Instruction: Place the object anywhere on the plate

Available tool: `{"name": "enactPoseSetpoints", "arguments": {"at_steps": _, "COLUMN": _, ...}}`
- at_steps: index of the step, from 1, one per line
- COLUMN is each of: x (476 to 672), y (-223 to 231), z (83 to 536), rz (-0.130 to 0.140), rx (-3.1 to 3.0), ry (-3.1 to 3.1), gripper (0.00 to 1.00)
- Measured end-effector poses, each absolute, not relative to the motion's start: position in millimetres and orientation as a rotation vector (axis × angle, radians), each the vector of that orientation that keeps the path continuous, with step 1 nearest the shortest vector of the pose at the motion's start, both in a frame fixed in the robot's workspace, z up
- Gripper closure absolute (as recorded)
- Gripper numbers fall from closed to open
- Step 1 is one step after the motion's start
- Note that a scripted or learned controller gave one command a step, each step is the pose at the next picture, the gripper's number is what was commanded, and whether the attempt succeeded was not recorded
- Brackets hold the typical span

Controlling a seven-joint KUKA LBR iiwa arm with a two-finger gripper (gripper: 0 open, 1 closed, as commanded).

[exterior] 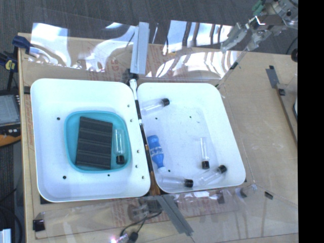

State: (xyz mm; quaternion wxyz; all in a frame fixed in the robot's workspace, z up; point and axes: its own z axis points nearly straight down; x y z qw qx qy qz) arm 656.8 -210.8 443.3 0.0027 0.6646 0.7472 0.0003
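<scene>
Nearest the camera, along the right bin's (230, 135) front wall, lie clear capped vials (177, 182), with a blue bottle (156, 151) by the divider. The teal plate (71, 130) sits in the left bin (45, 100), bearing a dark ribbed block (94, 142) and one vial (119, 146) lying lengthwise beside it. The jaws (263, 22) hang at the counter's (263, 115) far right corner, well apart from everything; I cannot tell their opening, and nothing shows between them. Any vial lies forward and leftward of them.
</scene>
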Motion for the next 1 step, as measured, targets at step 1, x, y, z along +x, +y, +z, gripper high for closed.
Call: {"name": "enactPoseSetpoints", "arguments": {"at_steps": 1, "x": 641.0, "y": -210.9, "z": 441.6, "rz": -0.005, "rx": 2.238, "ry": 2.210, "gripper": 0.00}}
